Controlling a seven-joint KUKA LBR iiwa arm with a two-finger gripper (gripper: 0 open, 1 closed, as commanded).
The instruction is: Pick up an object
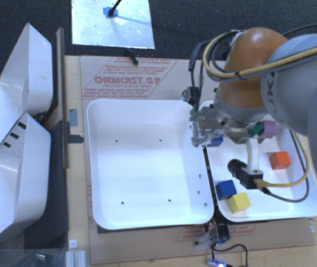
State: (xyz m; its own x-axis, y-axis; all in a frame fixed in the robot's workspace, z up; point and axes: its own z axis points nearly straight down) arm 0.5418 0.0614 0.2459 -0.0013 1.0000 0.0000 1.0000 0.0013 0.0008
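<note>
The arm reached in from the right, w/ the gripper low over the right bin's left edge, by the wall shared w/ the left bin. Grip state — couldn't tell. A small blue block lay just beside the gripper. Other blocks in the right bin: blue touching yellow, orange, pink — partly under the arm.

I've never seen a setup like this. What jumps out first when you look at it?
The big grey arm with its orange band fills the upper right, its gripper low at the inner edge of the right bin. In that bin lie bright small blocks: an orange block, a blue block and a yellow block. The left bin is a wide white tray beside it.
</note>
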